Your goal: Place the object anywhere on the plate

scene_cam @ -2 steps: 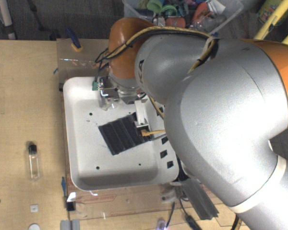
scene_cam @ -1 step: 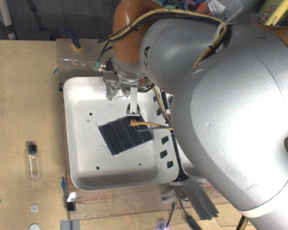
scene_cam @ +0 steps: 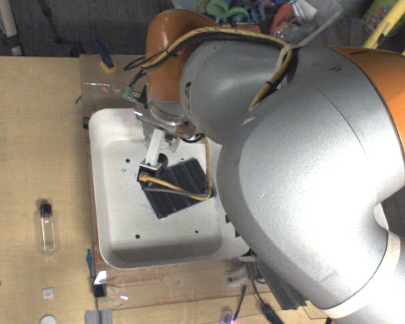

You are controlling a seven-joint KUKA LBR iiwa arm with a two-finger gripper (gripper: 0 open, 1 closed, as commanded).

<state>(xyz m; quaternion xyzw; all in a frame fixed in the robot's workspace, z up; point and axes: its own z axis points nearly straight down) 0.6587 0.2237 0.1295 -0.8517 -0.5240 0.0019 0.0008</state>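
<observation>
Setting: tan bench, dark backdrop behind, clear tub of coloured toys at the far edge.

Item 1. Bin, shallow, white. It lies under the gripper and takes up most of the reachable floor.

Item 2. Arm, grey, orange band at the wrist. Its bulk covers the near right of the scene, and whatever sits beneath it is hidden.

Item 3. Gripper, reaching down into the bin. Finger spread: cannot tell, since cables and the wrist mask the tips. Nothing is seen held between them.

Item 4. Plate, dark, ribbed, square, tilted. It lies directly below and just to the arm side of the gripper, with yellow cable draped across it.

Item 5. Object: not identifiable; possibly at the gripper tips, not confirmed.

Item 6. Vial, clear, dark cap. It lies on the bench well away from the gripper, outside the bin.

Step, judged: gripper is low over the plate's edge, so placing or releasing looks to be in hand. Next move calls for settling over the plate's middle before letting go.

Writing, brands, labels: none legible.
</observation>
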